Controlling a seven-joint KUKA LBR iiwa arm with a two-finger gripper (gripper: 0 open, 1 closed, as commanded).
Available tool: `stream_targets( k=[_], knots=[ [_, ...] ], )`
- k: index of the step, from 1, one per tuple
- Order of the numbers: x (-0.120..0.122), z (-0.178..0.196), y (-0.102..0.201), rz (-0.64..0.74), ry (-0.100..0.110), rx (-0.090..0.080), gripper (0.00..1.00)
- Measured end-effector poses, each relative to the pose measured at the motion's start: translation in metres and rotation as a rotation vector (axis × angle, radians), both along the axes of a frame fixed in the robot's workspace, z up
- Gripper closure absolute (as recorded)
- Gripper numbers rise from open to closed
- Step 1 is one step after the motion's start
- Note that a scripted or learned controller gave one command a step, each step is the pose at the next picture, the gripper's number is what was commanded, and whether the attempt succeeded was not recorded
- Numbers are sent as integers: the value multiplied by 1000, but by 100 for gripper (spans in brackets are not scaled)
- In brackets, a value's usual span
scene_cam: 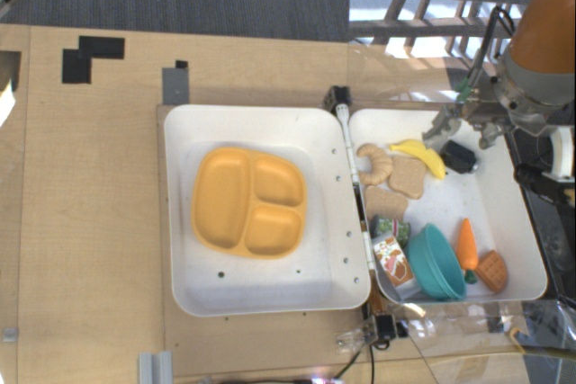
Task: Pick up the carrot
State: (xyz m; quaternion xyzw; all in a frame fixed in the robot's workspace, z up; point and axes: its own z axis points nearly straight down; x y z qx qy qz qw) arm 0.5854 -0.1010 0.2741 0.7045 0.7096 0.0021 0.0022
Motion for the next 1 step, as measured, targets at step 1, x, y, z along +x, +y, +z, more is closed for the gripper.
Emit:
stream_targets(
  k=[1],
  knots=[
    [-55,-163,-14,297,3,-2,0]
  ],
)
